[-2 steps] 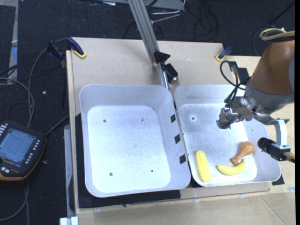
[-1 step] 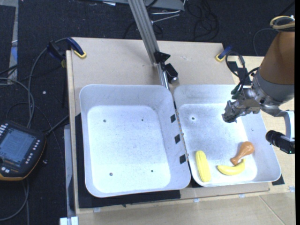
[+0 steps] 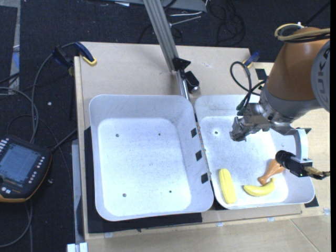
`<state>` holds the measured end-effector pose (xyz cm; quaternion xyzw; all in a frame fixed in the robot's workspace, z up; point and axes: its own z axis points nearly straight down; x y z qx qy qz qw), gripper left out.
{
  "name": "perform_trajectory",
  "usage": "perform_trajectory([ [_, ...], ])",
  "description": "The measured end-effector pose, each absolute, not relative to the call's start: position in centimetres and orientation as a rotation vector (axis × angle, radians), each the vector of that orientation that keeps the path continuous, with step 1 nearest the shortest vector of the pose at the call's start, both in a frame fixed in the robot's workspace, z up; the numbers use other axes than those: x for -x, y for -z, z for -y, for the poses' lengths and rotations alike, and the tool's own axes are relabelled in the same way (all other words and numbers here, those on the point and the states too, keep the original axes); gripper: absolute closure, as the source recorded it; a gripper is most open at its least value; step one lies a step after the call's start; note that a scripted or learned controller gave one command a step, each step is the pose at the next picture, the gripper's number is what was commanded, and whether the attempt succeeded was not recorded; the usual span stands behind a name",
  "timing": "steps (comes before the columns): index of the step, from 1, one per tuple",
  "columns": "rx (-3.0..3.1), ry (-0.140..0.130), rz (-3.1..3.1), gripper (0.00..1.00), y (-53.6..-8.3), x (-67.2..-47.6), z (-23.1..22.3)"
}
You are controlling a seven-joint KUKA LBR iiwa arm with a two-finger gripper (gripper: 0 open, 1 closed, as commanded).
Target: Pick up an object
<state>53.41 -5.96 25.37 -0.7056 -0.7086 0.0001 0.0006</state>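
Camera view
Landmark: the right bin point(image 3: 210, 109), one of two shallow white bins set side by side on the bench point(image 3: 131, 70); every place below is given against it.
Gripper: the gripper point(image 3: 238, 132) hangs over the upper middle of the right bin's floor, above bare white plastic and well apart from all three objects.
Gripper state: I cannot tell how the end effector is set; it shows as a dark clump seen from above.
Held: nothing is visible in the gripper.
Corn cob: a yellow corn cob point(image 3: 227, 186) lies lengthwise near the right bin's front wall, toward its left side.
Banana: a banana point(image 3: 259, 190) lies just to the right of the cob, curved, near the same front wall.
Orange piece: an orange-brown object point(image 3: 271, 171) leans above the banana, its lower end touching or just beside it; I cannot tell which.
Why so placed: the objects sit loose at the front, probably where the floor's slope let them settle; the arm point(image 3: 299, 72) reaches in from the right edge, so it stands over the bin's back half.
Left bin: the left bin point(image 3: 94, 109) adjoins the right bin's left wall.
Cut off: the arm's upper part leaves the frame.
Hidden: a black fitting point(image 3: 291, 163) covers the orange piece's upper end, so its shape is unclear.
Judgement: the pick has not begun; any target lies nearer the front wall than the gripper.
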Motion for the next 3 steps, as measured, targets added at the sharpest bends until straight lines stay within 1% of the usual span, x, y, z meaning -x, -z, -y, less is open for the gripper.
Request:
perform_trajectory([
  [1,2.215,-0.001,2.226,1.0,-24.0,-53.0,0.6],
  [2,2.216,-0.001,2.225,1.0,-22.8,-53.4,-4.6],
  [3,2.215,0.002,2.227,1.0,-24.2,-53.7,-9.7],
])
